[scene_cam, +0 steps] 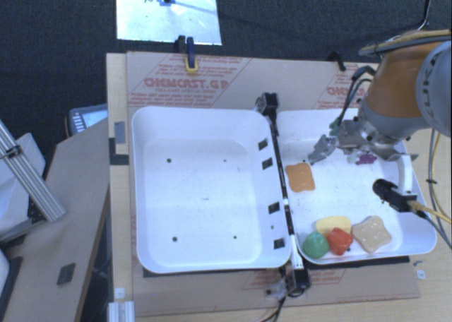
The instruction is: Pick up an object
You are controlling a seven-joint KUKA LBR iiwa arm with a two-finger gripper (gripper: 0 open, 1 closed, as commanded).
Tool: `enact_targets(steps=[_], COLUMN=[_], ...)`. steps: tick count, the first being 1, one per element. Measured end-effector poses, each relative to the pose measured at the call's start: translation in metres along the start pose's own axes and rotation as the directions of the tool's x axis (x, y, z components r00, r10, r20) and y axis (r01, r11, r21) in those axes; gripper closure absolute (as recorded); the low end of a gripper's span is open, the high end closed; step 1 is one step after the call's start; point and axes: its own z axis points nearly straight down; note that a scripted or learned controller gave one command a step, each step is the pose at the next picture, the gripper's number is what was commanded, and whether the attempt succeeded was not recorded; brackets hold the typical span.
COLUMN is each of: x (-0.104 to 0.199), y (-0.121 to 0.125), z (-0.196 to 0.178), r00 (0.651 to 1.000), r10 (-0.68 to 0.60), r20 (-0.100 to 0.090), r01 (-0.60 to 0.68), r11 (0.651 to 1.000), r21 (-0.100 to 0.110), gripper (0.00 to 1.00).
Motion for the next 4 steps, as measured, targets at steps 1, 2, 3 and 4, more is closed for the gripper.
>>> enact_targets(steps=[1,2,3,4], x=[0.000,0.043,0.108,0.143], y=[0.001,0.021,0.026,0.039], z=[-0.011,-0.196,-0.290,-0.353], r00=[1.000,1.000,1.000,1.000], r10=[-0.002,-0.006,-0.009,-0.003], r20=[0.000,0.001,-0.002,-0.001], r01=[0.002,0.006,0.009,0.003], r11=[1.000,1.000,1.000,1.000], r21=[-0.003,-0.015,-0.012,-0.006], gripper=[1.00,1.00,1.00,1.00])
